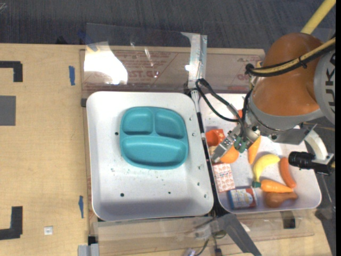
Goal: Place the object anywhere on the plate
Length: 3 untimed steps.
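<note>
Arm (287, 84) reaches in from right, wrist angled down-left; end effector (230, 145) low.

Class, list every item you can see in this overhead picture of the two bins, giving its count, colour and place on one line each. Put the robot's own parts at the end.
plate: 1, teal with three compartments, in the left bin
left bin: 1, white, middle of the bench
right bin: 1, white, beside the left bin, under the arm
banana: 1, yellow, right bin centre
carrot: 1, orange, below the banana
red toy: 1, red-orange, upper left of right bin
card packet: 1, white and red, left side of right bin
small can: 1, blue and white, front of right bin
orange piece: 1, orange, at the gripper tips
gripper: 1, metal, over the right bin's left part
arm: 1, grey with orange band, reaching in from the right
</note>
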{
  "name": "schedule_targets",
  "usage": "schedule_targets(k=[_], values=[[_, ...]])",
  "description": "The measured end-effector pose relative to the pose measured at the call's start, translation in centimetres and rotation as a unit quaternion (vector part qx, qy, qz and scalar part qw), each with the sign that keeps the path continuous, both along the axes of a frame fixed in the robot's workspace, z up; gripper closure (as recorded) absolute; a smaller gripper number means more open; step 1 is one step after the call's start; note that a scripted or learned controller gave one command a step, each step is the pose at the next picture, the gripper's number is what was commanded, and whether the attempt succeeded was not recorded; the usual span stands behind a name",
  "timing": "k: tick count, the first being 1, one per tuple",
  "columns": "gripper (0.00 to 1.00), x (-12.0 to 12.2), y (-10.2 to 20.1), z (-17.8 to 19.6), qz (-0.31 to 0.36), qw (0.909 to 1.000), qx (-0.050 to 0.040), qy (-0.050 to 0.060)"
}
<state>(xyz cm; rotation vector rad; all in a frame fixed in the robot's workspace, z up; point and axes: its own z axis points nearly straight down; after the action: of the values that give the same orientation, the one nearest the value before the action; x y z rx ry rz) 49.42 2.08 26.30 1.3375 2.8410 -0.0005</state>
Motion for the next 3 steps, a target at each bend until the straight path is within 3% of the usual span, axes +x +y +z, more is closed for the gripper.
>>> schedule_targets(k=[1,2,3], values=[[1.00,4.6,4.0,13.9,-0.004,1.0000,0.0018,-0.007],[1.00,8.9,5.8,19.7,0.025,0.9997,0.0007,-0.003],[1.00,4.4,14.5,1.2,0.094,0.9956,0.0001,0.005]])
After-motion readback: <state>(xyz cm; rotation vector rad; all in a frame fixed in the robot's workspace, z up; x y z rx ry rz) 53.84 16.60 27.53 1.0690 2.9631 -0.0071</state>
